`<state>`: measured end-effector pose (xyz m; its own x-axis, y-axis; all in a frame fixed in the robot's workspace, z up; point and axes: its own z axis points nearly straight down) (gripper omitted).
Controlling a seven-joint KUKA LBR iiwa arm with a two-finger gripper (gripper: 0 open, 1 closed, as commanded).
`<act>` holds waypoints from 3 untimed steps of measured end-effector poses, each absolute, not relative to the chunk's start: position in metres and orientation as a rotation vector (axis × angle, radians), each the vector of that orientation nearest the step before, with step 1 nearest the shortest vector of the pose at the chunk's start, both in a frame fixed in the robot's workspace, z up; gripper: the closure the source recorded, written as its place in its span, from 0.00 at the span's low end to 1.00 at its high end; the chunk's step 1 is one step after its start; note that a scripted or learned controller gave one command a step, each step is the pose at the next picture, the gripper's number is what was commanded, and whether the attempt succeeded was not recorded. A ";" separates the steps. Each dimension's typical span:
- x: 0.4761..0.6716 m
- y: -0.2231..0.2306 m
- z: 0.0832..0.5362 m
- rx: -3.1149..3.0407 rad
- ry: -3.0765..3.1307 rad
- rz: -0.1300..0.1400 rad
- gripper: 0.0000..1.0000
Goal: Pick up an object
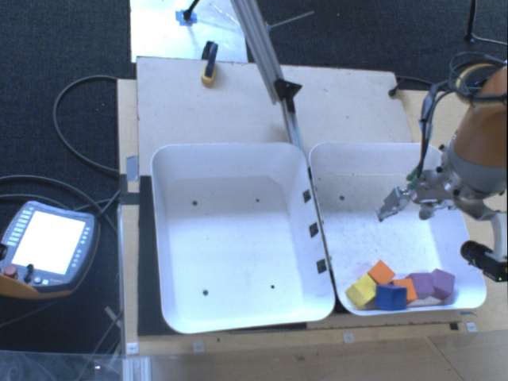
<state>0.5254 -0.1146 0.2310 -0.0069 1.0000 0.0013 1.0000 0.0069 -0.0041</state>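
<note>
Several small blocks lie clustered at the near edge of the right bin (349, 173): a yellow block (361, 291), an orange block (382, 272), a blue block (390, 296), a second orange block (407, 286) and two purple blocks (423, 284) (443, 282). My gripper (405, 208) hangs over the middle of the right bin, above and behind the cluster. It is open, with nothing between its fingers. The arm's orange band (482, 133) shows at the right edge.
The left bin (171, 236) stands beside the right one, their rims touching along the middle. A slanted metal pole (266, 54) crosses the board behind the bins. A teach pendant (44, 248) and cables lie on the floor at left.
</note>
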 end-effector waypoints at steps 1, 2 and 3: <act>0.563 -0.189 0.261 -2.232 -2.226 -0.002 0.00; 0.579 -0.157 0.199 -2.212 -2.228 0.001 0.00; 0.592 -0.123 0.086 -2.211 -2.226 0.003 0.00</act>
